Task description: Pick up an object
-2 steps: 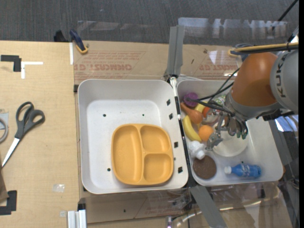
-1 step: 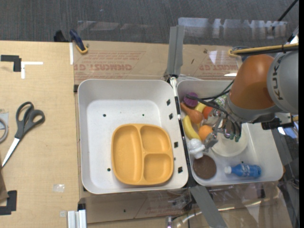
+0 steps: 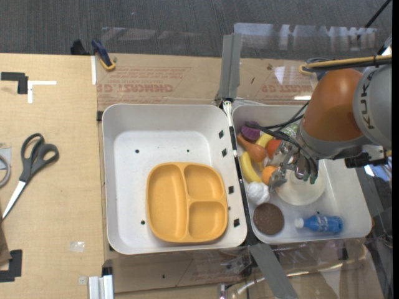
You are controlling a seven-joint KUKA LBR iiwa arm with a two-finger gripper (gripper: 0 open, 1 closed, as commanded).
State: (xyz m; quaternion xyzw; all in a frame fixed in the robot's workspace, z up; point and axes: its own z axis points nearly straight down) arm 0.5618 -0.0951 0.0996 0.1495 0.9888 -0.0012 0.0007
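My gripper hangs low in the right bin, its fingers spread open with nothing between them. It sits over the left rim of a clear round dish. An orange ball lies just by the left finger. A yellow banana, an orange carrot, a purple piece and a white garlic bulb crowd the bin's left side. A brown round lid and a blue bottle lie along the front.
The left bin holds a yellow divided plate. Scissors lie on the bench far left. The arm's orange band overhangs the right bin's back.
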